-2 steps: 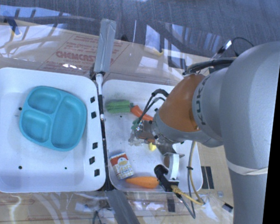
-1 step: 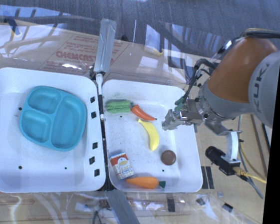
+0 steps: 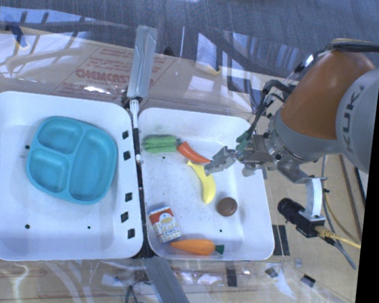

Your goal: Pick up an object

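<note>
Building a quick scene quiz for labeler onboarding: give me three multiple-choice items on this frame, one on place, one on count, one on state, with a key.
1. Where does the blue divided plate lie?
A. in the left bin
B. in the right bin
C. on the bench outside both bins

2. How many orange carrots are in the right bin?
A. none
B. one
C. two

3. How does the banana lie relative to the gripper?
A. lifted clear of the bin, between the fingers
B. flat on the bin floor, just below the gripper
C. resting on the blue plate

Key:
1 A, the plate sits on the left bin floor.
2 C, one carrot lies beside the green vegetable, another carrot near the front wall.
3 B, the banana rests on the white floor under the gripper's tip.
</note>
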